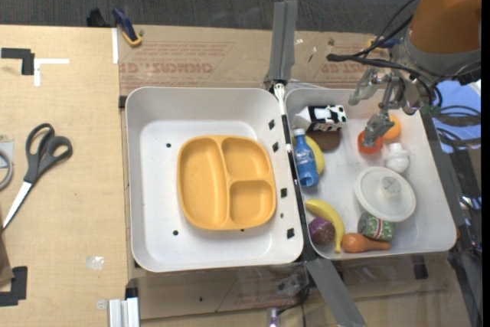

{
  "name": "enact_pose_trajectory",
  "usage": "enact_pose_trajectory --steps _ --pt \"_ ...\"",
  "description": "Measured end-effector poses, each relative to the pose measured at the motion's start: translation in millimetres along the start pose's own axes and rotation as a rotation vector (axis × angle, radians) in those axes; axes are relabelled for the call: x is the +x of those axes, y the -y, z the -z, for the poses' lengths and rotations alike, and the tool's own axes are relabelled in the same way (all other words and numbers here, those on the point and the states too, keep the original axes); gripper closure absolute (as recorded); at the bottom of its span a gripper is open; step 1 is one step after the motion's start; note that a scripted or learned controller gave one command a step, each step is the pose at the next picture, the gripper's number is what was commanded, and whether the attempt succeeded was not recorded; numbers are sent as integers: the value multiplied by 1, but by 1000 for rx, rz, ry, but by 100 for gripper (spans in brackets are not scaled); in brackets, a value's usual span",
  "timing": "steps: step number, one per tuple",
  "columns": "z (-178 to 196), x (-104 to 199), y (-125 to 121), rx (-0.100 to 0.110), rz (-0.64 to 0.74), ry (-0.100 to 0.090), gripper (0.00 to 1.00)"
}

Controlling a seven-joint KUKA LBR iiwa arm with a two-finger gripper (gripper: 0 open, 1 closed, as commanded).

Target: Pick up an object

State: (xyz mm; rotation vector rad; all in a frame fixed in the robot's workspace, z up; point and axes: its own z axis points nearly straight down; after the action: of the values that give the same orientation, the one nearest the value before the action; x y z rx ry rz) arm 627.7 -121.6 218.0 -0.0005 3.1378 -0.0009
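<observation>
Camera view is being read from nine o'clock across to three o'clock. A pair of scissors is lying on the wooden bench at nine o'clock. Next, the left bin is being occupied by a yellow divided plate, set near its centre. A blue clamp is seen at eleven o'clock, above that bin.

The right bin is being crowded by small objects. Along its nine o'clock wall a blue bottle is lying, with a black-and-white cow toy just beside it toward twelve o'clock. A banana is resting toward six o'clock, and a white lidded bowl is sitting near the centre. A patterned cup is lying just below the bowl.

The gripper is being held low at the bin's one o'clock area, its tip touching or just over an orange-red object. Whether the fingers are closed cannot be told, and nothing is seen gripped between them.
</observation>
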Motion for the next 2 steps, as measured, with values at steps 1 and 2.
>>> enact_pose_trajectory --steps 1,2 --pt "-111 -32 86 0 39 2 0" --pt "-124 -33 83 1 -166 3 0"
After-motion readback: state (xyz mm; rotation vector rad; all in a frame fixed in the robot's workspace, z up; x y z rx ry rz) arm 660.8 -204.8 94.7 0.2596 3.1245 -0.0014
